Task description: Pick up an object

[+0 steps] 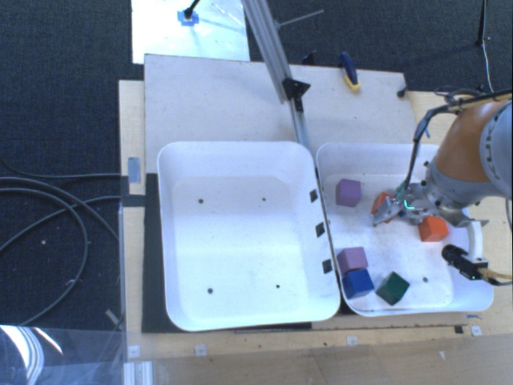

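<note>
Down in the right bin, your gripper hangs low over the speckled white floor; whether its claw is clenched or released, you cannot tell. An orange block sits just beside it, toward the arm. Note a matte purple cube near the bin's left wall. Along the front: a second purple cube touching a glossy blue cube, and a dark green cube turned cornerwise, nearby. Left bin: smooth, shallow, rounded corners.

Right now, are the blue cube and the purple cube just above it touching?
Touching. The camera view shows the blue cube pressed against the lower purple cube with no white bin floor between them.
</note>
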